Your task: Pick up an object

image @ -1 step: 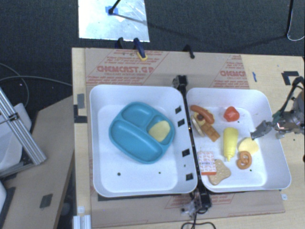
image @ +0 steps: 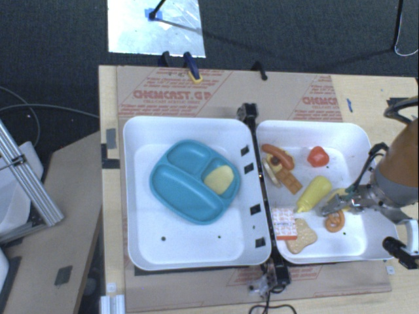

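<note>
The claw [image: 332, 205] is low in the right bin [image: 357, 136], reaching in from the right side, and its dark fingers lie between the yellow bottle [image: 313, 193] and the pretzel [image: 334, 222]. Whether the fingers are open or closed cannot be told, because they are small and dark against each other; nothing is clearly seen between them.

The nearest thing, and probably the task's thing, is the yellow bottle, just to the left of the claw and maybe touching its tip. It looks like a plastic toy, so it is likely light, stiff and rather smooth; it can slip if it is taken near the narrow end. The best place to hold seems to be across the wide middle of the body. Its long axis runs diagonally, with the thin end pointing down and away from the claw, and the wide end up beside the claw.

Just below the claw lies the pretzel, small and flat, hard to take. Farther to the left are a toast slice [image: 302, 236], a hot dog [image: 277, 155] and, above, a red tomato [image: 318, 156]. Well apart, in the left bin [image: 141, 139], stands a blue tray [image: 186, 188].
</note>
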Controlling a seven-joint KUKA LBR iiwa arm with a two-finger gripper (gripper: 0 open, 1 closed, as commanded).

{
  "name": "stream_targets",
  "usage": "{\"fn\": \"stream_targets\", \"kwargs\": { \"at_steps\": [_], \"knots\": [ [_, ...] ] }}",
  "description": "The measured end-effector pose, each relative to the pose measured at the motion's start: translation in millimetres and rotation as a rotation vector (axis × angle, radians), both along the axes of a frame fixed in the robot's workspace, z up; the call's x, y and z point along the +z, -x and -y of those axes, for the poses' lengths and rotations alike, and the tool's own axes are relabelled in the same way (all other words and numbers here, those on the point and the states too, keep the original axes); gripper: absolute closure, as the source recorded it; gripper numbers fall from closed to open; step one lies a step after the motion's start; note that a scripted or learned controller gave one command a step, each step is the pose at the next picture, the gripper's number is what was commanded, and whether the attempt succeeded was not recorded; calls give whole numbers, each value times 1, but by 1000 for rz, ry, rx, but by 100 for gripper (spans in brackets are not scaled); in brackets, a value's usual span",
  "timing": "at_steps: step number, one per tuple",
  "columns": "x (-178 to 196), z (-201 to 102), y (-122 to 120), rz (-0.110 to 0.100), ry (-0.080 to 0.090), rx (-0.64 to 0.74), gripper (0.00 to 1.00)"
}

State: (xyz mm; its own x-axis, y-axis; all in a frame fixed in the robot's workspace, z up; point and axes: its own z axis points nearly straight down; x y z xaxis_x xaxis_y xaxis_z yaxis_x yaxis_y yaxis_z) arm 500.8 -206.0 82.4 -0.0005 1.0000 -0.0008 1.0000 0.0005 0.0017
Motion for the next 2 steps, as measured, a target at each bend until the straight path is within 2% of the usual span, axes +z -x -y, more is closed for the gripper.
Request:
{"fn": "stream_targets", "kwargs": {
  "at_steps": [1,2],
  "knots": [
    [2,-6,0,-1,-1,3,0],
    [13,-6,-1,2,1,1,100]
  ]
}}
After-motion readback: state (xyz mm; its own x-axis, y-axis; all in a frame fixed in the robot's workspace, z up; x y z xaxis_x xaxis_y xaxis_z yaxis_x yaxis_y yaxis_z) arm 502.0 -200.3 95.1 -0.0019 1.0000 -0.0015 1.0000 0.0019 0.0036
